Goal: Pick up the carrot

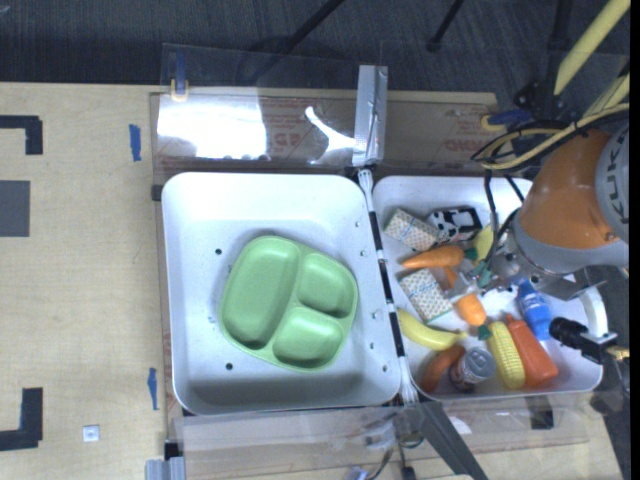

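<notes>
Seemingly mid-approach, the gripper (497, 268), grip state impossible to tell, hovers at the carrot's (436, 258) three o'clock; next, descend onto it.

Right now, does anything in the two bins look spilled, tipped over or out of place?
Nothing spilled or damaged. The right bin is simply a crowded jumble: the carrot, a banana and a corn cob lie loosely together. The green plate sits flat in the left bin.

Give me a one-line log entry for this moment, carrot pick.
arm over right bin | claw low among clutter | carrot lying left of claw, not held | green tray in left bin
</notes>
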You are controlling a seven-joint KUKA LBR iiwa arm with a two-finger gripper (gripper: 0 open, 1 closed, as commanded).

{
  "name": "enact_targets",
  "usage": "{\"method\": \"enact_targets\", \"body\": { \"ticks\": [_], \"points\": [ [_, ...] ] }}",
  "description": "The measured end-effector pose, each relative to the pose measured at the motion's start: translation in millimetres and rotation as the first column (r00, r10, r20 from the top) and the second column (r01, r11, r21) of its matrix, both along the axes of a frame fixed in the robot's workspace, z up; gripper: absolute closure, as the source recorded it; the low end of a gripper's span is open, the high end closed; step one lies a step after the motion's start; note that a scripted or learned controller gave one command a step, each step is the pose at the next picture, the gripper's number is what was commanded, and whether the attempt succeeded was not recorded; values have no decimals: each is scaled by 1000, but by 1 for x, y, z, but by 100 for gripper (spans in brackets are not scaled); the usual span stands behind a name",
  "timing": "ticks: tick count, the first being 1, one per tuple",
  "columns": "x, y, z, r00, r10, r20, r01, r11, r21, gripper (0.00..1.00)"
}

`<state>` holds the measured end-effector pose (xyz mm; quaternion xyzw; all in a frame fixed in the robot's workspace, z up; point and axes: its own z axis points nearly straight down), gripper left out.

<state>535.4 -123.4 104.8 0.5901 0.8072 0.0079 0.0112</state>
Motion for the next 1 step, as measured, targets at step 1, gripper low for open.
{"method": "enact_targets", "body": {
  "ticks": [1],
  "points": [
    [-2, 95, 126, 998, 57, -26, -57, 998, 0, 100]
  ]
}}
